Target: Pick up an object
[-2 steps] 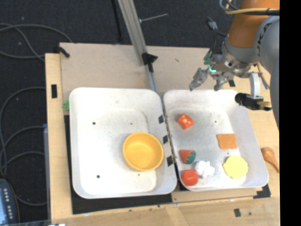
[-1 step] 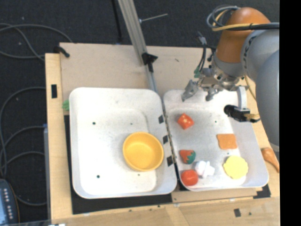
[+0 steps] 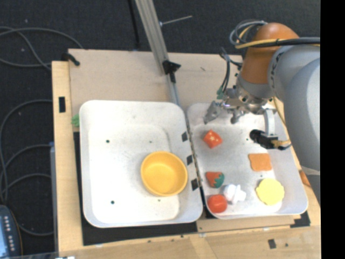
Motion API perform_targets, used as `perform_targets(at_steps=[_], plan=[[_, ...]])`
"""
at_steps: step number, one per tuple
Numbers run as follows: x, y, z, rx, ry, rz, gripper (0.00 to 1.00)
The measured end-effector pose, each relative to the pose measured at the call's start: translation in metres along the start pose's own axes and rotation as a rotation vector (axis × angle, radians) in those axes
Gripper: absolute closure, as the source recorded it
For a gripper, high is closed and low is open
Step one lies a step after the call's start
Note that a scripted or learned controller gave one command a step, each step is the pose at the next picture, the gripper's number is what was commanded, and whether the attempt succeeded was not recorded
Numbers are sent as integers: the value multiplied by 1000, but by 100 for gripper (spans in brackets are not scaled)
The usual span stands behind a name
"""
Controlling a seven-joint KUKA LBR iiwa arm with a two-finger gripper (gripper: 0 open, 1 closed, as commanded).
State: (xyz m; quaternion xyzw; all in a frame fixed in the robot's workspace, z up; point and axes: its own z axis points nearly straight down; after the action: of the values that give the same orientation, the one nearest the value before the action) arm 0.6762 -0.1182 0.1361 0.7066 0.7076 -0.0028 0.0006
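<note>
Bare right bin (image 3: 237, 144) floor lies beneath the open, empty pincer (image 3: 222, 112) near its far rim.

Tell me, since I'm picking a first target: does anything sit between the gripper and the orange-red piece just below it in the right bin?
Nothing visible does. The gripper hangs over the top of the right bin, and the orange-red piece lies just below it on bare bin floor. The other toys lie further down the bin, away from that gap.

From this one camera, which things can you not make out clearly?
- Pincer: too small and blurred in the camera view to tell its state.
- Small white object: too small to identify.
- Red object: partly cut by the right bin's rim.
- Arm: cut off beyond the wrist.
</note>
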Motion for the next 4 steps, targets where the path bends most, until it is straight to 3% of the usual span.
perform_targets(at_steps=[1,2,4], plan=[[-2,-1,37,0,-1,2,0],[-3,1,23,-7,-2,1,100],[0,6,-72,-11,5,-3,100]])
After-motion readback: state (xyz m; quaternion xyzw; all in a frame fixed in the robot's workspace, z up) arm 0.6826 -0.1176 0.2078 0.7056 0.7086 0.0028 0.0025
